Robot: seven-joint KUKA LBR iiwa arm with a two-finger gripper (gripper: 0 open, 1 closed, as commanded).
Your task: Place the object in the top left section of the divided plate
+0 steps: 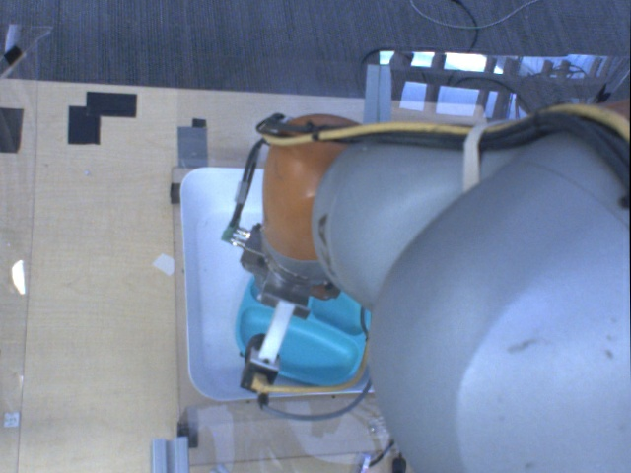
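Note:
A light-blue divided plate (pixel 315 348) lies in the near part of the left white bin (pixel 202 264). The arm's orange band and wrist hang directly over the plate, hiding most of it and its sections. The gripper (pixel 286 299) points straight down under the wrist, low above the plate's far edge; its fingertips are hidden by the wrist. A white cable clip and yellow cable run along the plate's near left side. Whether any object sits under the wrist cannot be seen.
The grey arm body fills the right half of the view and covers the right bin. The wooden bench lies to the left, with black markers at its far left. Metal brackets stand at the left bin's corners (pixel 193 144).

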